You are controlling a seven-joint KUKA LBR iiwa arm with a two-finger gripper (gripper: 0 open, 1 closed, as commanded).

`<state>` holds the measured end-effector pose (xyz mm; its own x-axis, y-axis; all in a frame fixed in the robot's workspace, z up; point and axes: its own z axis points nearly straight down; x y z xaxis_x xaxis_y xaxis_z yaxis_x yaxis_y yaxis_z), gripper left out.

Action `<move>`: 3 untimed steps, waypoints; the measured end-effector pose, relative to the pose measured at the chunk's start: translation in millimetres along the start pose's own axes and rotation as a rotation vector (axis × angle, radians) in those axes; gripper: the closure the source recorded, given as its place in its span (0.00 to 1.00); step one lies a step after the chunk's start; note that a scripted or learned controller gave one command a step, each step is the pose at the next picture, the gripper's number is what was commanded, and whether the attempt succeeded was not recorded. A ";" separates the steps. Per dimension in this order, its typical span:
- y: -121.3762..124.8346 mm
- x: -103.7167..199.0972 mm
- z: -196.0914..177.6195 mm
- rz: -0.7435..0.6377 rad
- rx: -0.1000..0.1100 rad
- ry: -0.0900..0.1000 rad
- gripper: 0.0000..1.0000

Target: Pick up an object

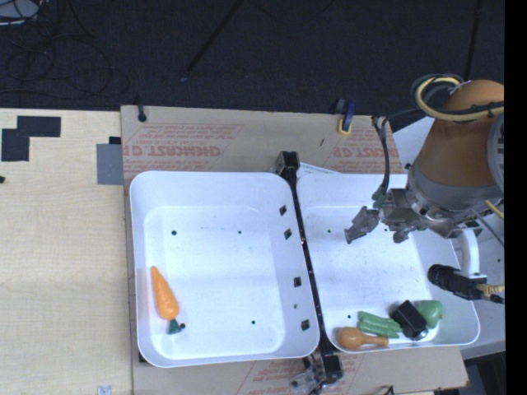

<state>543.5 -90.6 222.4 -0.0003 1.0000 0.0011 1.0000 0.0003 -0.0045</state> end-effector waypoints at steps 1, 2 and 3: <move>-0.1 -0.5 -9.5 0.001 0.002 0.001 1.00; 48.2 100.3 -95.8 -0.010 -0.012 0.001 1.00; 62.7 89.2 -233.0 -0.001 -0.019 -0.002 1.00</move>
<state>607.2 -1.6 455.2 -0.0015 1.0000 -0.0009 0.9999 0.0016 0.0145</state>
